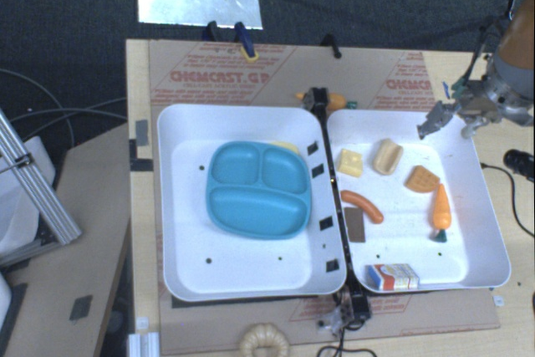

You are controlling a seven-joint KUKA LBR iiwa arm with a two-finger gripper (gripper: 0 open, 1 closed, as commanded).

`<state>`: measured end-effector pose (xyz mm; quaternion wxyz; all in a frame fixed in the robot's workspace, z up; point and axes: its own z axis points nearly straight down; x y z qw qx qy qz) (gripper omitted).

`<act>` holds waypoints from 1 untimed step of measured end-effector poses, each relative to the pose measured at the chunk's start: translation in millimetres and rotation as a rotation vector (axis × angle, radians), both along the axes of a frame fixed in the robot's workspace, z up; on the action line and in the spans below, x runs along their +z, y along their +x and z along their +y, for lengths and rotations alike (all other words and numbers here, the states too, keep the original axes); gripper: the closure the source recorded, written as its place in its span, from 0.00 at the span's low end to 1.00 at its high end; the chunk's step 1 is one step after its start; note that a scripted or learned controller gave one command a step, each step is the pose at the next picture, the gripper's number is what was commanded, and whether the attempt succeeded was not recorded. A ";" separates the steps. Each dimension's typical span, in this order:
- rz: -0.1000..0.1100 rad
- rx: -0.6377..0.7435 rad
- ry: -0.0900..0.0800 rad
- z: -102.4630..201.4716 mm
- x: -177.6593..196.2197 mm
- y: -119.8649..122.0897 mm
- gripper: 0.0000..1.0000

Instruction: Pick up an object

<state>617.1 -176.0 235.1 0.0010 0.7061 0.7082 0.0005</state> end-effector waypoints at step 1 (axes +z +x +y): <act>0.005 -0.001 0.001 2.2 -62.9 -0.7 0.00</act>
